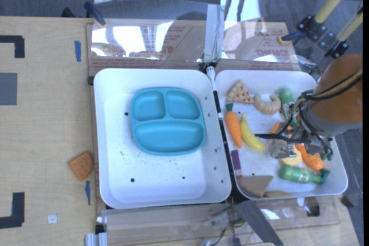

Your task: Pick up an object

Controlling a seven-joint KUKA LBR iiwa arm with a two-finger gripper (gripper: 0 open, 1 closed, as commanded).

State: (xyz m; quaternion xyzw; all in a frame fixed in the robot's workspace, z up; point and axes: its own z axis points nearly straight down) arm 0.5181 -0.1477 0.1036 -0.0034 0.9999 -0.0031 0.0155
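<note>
Bright even overhead light, strong glare on clear panels (173,37) behind the bins, soft shadows, slight overall blur

Two shallow white plastic bins: left bin (115,181), speckled with small dark dots; right bin (337,178). Three-compartment plastic plate (168,121): light blue. Toy carrot (233,128): orange, green top. Toy banana (252,135): yellow. Croissant-shaped toy (268,103): tan. Pizza-slice toy (240,93): beige, red spots. Toy bottle (302,174): green. Waffle-textured square piece (81,165) on pale wooden bench (40,124): orange-brown.
</note>
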